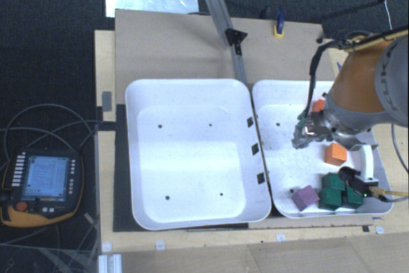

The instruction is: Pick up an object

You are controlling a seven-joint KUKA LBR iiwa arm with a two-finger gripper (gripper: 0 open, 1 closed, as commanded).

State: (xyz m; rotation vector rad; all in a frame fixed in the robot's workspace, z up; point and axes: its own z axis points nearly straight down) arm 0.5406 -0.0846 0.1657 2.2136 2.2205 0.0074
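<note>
Smooth white bin (pixel 281 137) holds blocky orange cube (pixel 335 154), possibly foam.

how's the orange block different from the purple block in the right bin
Colour: the orange block is bright orange, the purple block pale purple.
Place: the orange block lies further up the right bin, just beside the tool; the purple block lies near the bin's lower rim, left of the green blocks.
Neighbours: the purple block sits close to the green blocks; the orange block sits apart from them.
Both are small blocks resting on the bin floor.
</note>
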